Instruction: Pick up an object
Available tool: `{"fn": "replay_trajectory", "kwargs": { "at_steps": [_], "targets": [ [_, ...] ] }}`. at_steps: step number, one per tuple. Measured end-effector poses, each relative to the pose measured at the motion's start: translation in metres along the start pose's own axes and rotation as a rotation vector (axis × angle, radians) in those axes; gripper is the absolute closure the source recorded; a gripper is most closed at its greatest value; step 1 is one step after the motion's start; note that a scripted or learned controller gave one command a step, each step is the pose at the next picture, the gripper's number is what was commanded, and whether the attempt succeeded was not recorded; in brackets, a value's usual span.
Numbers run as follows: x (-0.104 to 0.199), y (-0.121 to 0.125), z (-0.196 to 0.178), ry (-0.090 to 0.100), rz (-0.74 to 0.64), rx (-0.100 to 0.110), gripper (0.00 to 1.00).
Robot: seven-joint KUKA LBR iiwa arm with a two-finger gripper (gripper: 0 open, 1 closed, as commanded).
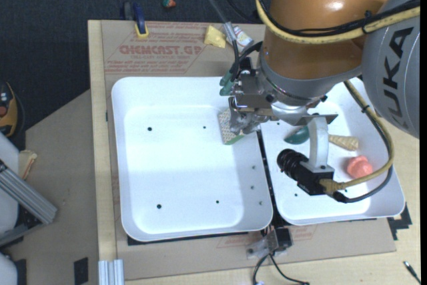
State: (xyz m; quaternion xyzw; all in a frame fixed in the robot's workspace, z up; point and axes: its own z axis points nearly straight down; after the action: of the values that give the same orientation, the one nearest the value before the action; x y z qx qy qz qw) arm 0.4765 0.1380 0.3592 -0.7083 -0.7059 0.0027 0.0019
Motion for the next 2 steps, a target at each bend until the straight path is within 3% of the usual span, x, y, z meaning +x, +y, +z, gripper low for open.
{"fn": "replay_trajectory", "kwargs": {
  "at_steps": [1, 2],
  "targets": [
    [0.083, 0.002, -0.001, 0.003, -0.011, -0.009, 1.0],
    [0.079, 0.003, -0.012, 0.002, -0.006, -0.01, 1.0]
  ]
}}
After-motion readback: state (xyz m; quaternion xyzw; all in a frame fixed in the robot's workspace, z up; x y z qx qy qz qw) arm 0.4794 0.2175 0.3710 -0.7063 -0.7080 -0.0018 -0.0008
